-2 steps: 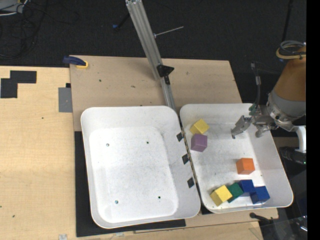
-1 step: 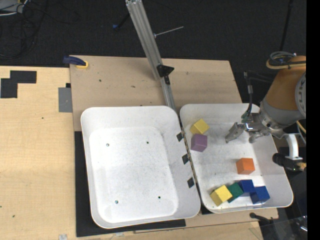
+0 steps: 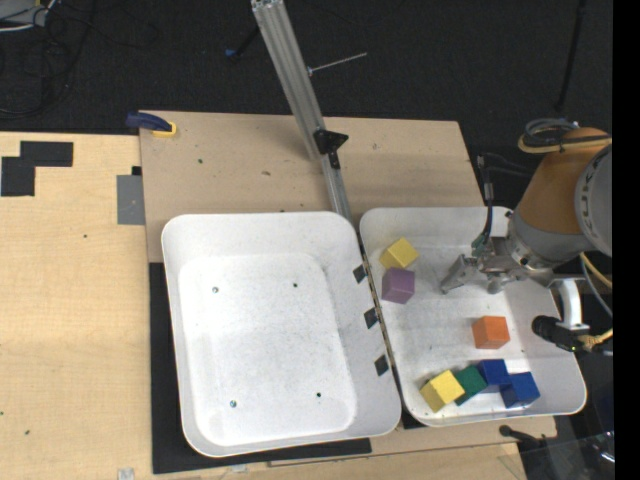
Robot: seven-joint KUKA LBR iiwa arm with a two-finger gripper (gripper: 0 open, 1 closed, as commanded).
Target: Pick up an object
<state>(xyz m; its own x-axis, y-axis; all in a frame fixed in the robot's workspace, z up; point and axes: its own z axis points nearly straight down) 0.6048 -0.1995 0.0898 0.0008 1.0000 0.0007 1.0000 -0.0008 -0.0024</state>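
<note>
A: Which step is shown?
B: Approach. Gripper (image 3: 476,273), fingers spread and empty, hovers in the right bin (image 3: 430,238).
A: Next move?
B: Descend on the orange cube (image 3: 490,332), at its 5 o'clock.

In the right bin (image 3: 570,393), the gripper (image 3: 476,276) hangs, fingers seemingly spread, with the orange block (image 3: 490,332) at its six o'clock and the yellow block (image 3: 400,254) toward nine.
</note>
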